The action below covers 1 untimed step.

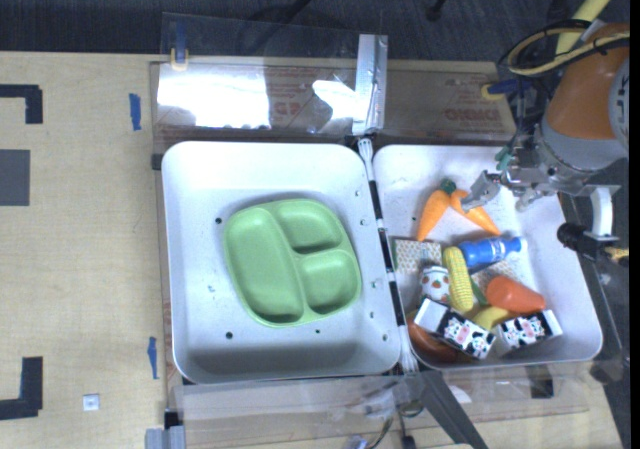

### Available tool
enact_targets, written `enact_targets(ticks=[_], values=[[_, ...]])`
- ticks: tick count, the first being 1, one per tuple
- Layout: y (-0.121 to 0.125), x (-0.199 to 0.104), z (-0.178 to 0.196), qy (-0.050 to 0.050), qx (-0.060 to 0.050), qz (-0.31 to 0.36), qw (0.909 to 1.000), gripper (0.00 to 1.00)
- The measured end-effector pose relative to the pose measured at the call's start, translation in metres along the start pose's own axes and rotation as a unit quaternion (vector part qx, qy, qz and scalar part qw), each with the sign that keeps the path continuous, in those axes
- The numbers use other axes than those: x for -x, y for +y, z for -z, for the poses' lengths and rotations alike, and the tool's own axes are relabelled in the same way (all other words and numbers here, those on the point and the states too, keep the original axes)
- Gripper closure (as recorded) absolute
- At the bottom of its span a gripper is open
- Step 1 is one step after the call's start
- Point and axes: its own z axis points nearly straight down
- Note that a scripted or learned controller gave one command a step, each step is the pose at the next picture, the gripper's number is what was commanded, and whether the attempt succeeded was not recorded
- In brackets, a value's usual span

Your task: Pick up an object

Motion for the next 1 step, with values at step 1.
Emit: enact_targets(ticks=[1], values=[[0.0195, 0.0093, -0.0385, 0.0, 0.0, 0.016, 0.9999, 0.0]])
